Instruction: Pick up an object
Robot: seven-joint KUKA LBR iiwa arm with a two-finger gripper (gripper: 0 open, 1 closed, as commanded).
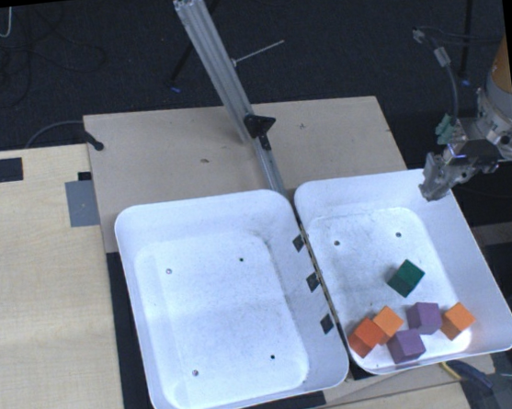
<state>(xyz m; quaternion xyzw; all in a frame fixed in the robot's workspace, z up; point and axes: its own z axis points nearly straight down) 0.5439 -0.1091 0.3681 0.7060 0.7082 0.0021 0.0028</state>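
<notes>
The objects I could pick up lie together in the right bin (484, 254), at its near end, well below and slightly left of my pincer (435, 182). A dark green block (406, 277) sits alone, the closest of them to my pincer. Past it, farther from me, is a tight cluster: two orange blocks touching each other, one (367, 335) at the far left of the group and one (387, 322) just beside it, then two purple blocks, one (424, 316) and one (406, 345) nearest the bin's front rim, and a third orange block (456, 320) at the cluster's right end.

My pincer hangs over the upper right rim of that bin, well apart from every block and with nothing in it. I cannot tell whether it is released or clenched.

The left bin (142, 259) lies well to my pincer's left, on the desk (36, 300). A slanted metal rail (221, 73) rises behind the two bins.
</notes>
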